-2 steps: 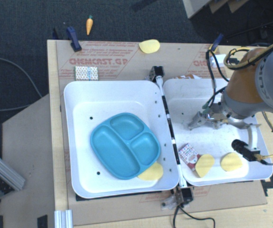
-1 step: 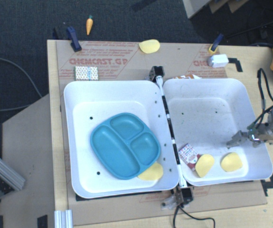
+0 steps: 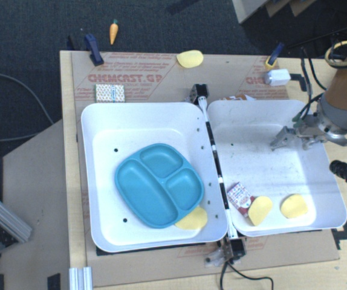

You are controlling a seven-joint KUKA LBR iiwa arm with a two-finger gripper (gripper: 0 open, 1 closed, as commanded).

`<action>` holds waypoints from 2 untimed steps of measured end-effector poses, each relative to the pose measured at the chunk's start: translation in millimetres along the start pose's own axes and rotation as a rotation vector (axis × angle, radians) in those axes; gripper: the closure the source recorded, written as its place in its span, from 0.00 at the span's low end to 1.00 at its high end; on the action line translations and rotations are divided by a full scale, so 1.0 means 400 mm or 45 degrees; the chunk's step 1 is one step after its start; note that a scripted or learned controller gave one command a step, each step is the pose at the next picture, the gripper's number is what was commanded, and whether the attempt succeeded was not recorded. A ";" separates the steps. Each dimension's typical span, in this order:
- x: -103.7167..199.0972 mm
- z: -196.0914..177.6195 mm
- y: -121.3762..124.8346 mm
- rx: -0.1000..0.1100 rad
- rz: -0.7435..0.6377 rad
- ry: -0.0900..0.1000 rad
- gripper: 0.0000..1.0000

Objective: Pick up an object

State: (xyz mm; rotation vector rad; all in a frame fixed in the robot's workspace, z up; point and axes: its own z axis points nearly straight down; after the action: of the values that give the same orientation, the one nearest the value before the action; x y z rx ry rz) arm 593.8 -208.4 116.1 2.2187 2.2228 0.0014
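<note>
My gripper point(image 3: 291, 142) hovers over the upper middle of the right bin point(image 3: 264, 116), open, with nothing between its fingers. Near that bin's front edge lie a small red and white packet point(image 3: 239, 195) and two yellow rounded pieces point(image 3: 260, 210) point(image 3: 294, 206), all well below the gripper. In the left bin point(image 3: 101, 125) sits a blue divided plate point(image 3: 159, 184). Another yellow piece point(image 3: 193, 219) is tucked partly under the plate's lower right edge.
On the bench behind the bins lie a yellow piece point(image 3: 190, 58), a patterned packet point(image 3: 110, 92), a white block point(image 3: 278, 76) and blue clamps point(image 3: 93, 49). A small carrot point(image 3: 113, 32) lies on the dark floor. A black divider point(image 3: 210, 144) runs between the bins.
</note>
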 end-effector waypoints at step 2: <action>0.095 -0.278 -0.198 -0.001 0.003 -0.002 0.00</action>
State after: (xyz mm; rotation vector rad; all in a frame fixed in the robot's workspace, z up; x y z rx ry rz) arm 514.3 -170.5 227.0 2.2200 2.2188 0.0007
